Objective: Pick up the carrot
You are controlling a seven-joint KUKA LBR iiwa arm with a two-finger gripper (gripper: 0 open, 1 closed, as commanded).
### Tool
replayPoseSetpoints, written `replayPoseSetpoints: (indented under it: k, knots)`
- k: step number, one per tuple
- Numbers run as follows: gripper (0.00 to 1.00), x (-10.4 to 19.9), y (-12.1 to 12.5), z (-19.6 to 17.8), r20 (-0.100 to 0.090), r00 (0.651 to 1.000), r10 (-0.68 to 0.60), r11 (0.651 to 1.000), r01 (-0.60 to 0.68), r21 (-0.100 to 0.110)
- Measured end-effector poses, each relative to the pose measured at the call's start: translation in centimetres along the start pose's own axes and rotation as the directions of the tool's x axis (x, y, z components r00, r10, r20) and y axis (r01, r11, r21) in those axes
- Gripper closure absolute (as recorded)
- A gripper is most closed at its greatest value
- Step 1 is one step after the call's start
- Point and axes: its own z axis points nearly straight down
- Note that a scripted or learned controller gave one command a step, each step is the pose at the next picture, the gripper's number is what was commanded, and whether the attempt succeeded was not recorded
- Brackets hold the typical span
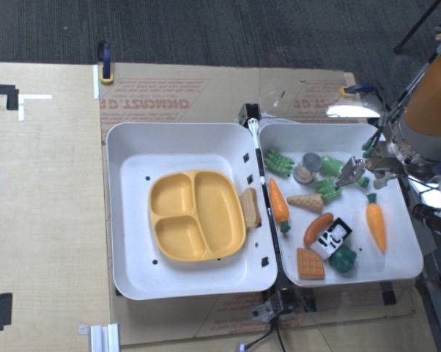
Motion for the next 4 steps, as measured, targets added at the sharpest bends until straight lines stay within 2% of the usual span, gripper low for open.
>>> replayPoseSetpoints:
  k: [1,2,3,4]
  knots:
    - [0.00,-6.4,-3.3,8.9,0.003,0.987,-0.159,0.987,0.159,-0.010]
    - [1.00,-6.4,-3.1,7.9,0.001,0.988,-0.151,0.988,0.151,-0.015]
    - [1.00,0.9,3.0,11.8,0.000,0.986,-0.164,0.986,0.164,-0.002]
    - [1.00,-6.1,0.9,11.7,0.002,0.828,-0.561,0.828,0.561,-0.003]
